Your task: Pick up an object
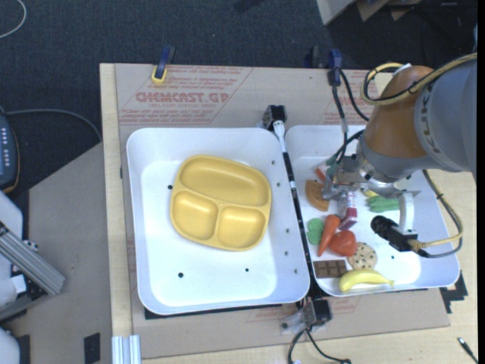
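Two white bins, the left bin [148, 203] carrying a yellow divided plate [220, 202], plain and glossy. In the right bin [436, 268]: an orange carrot [330, 232] with a green top, a red tomato [343, 243], a yellow banana [364, 280], a brown chocolate bar [329, 268], a tan cookie [363, 256] speckled dark, a green piece [384, 202]. The arm [424, 123] shows grey with an orange band. The surface [227, 89] is pale brown with red lettering. A yellow clamp [160, 70] sits on its far edge, and the floor [114, 14] is dark.

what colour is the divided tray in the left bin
Yellow. The divided tray shows plainly in the camera view, lying in the left bin.
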Controlling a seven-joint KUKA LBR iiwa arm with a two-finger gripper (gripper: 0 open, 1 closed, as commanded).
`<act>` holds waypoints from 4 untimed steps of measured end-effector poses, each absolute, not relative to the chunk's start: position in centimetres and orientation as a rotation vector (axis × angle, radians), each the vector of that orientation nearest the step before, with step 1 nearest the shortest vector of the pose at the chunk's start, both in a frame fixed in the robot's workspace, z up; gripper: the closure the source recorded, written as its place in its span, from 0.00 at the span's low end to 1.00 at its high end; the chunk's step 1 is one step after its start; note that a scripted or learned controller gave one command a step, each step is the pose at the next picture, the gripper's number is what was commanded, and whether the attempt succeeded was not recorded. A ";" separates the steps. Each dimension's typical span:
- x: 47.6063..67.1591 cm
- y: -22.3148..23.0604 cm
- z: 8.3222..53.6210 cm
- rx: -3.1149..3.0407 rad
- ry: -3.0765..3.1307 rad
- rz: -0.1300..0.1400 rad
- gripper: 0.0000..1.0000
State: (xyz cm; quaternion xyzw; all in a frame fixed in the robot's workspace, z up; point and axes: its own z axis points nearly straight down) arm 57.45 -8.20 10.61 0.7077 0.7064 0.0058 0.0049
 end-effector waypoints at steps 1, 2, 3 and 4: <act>57.6 -8.2 16.0 2.216 2.218 0.005 1.00; 57.3 -8.3 20.2 2.218 2.219 0.003 1.00; 57.4 -8.3 22.6 2.217 2.219 0.004 1.00; 59.3 -3.2 21.5 2.214 2.225 0.003 1.00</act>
